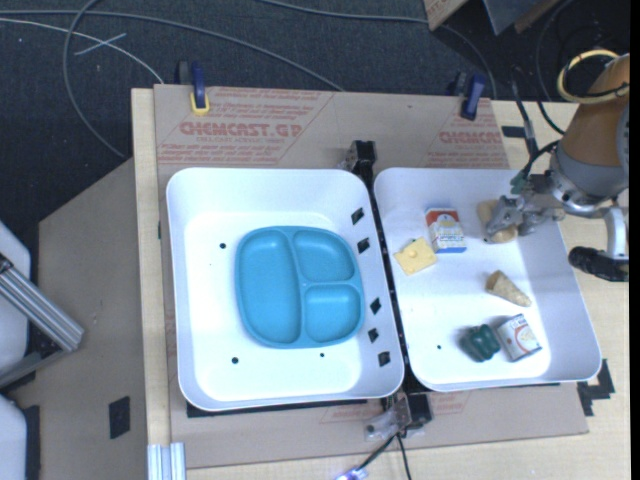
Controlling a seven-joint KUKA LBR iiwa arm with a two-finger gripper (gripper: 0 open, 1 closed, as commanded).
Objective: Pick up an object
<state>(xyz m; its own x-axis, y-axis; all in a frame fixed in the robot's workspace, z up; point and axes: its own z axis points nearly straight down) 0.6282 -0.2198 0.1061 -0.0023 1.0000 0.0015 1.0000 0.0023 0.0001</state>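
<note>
In the right bin (560, 368) lie several small objects. A red and white carton (444, 230) stands near the middle, with a yellow cheese block (416, 257) to its left. A tan wedge (509, 288) lies lower right of them. A green lump (479, 342) and a small can (519, 337) sit side by side near the front. My gripper (513, 213) is low at the bin's far right part, right over a tan piece (495, 222) that it partly hides.
The left bin (200, 368) holds a blue divided plate (299, 285). Black clips (362, 154) join the two bins along the middle. Blue clamps (199, 90) hold the cardboard at the back. Cables (597, 258) hang beside the arm on the right.
</note>
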